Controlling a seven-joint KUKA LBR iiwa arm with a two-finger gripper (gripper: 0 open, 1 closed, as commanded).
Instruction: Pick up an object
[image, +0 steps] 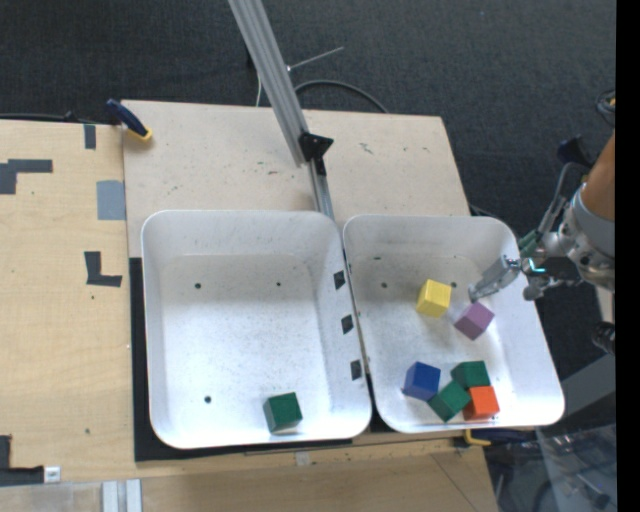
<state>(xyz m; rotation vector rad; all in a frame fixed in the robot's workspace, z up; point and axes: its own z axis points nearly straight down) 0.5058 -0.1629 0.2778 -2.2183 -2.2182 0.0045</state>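
The right bin (400, 235) holds a yellow cube (434, 298), a purple cube (474, 319), a blue cube (421, 380), two dark green cubes (450, 401) and an orange cube (483, 402). One more green cube (283, 411) lies at the front of the left bin (170, 240). My gripper (508, 285) hangs over the right bin's right rim, just up and right of the purple cube. It is open, with nothing between its fingers; one finger (489, 281) points down-left toward the purple cube.
A metal pole (285, 95) slants from the top down to the divide between the bins. A blue and yellow clamp (130, 118) lies on the bench at the back left. Cables run over the dark floor behind.
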